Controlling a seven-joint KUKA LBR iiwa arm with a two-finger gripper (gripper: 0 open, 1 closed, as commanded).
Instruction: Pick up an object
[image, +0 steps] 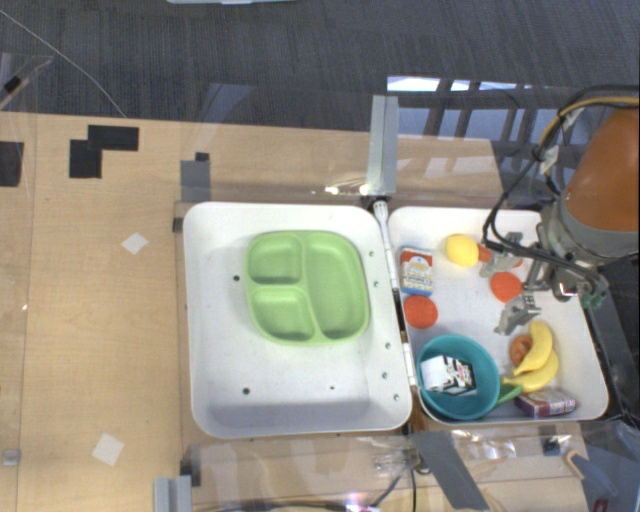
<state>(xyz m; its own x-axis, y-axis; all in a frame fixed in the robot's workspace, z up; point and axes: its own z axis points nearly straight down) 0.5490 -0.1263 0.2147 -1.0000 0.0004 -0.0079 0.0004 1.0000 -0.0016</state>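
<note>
Nothing is in your pincer (516, 318) yet, as far as the view lets you judge: its grey fingers hang low over the right bin (590, 345), and you cannot tell whether they are spread or pressed together, because they blur into one small shape. No object sits between them. Just below the pincer, and nearly touching it, lies the banana (541, 357) with a small reddish fruit (520, 350) tucked against it. Just above the pincer is an orange-red ball (505, 285), and further up a yellow lemon (461, 250). To its left are a second red ball (421, 313) and, beyond that, a small red-and-white carton (416, 271). Down and left sits the teal bowl (480, 395) with a printed packet inside, and below the banana a purple packet (547, 404). Well apart to the left, the other bin (215, 300) holds a green divided plate (305, 285). You should count the pick as barely begun: the approach looks made, but grasp and lift both remain.
</note>
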